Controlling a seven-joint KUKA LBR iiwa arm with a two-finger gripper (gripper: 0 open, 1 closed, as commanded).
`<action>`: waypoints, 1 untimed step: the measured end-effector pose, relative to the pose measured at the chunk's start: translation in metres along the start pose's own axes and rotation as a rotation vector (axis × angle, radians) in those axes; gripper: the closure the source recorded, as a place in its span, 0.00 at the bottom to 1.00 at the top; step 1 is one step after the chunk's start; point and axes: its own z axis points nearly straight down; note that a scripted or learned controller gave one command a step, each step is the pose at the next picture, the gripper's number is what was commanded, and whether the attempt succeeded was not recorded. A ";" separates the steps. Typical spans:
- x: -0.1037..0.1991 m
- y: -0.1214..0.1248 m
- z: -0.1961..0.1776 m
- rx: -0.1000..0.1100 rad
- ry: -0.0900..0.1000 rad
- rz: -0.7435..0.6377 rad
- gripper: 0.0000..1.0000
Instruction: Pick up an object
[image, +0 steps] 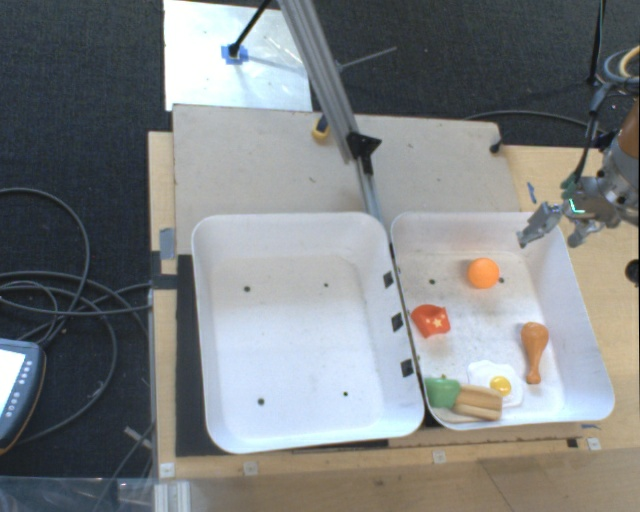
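Note:
My gripper (556, 229) hangs at the far right corner of the right bin (578, 300), its two fingers spread apart with nothing between them. Below and left of it an orange ball (483, 273) lies in that bin. A red piece (431, 320) sits near the bin's left wall. A brown drumstick (534, 349) lies toward the right side. A fried egg (497, 381), a tan bread piece (478, 402) and a green piece (441, 389) cluster at the near edge.
The left bin (295, 330) stands beside the right one, with black clips along the shared wall. A grey pole (330, 85) slants across the back board. Cables and a tablet (15, 385) lie on the floor at left.

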 end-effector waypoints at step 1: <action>0.000 0.001 -0.002 -0.003 -0.002 -0.002 0.00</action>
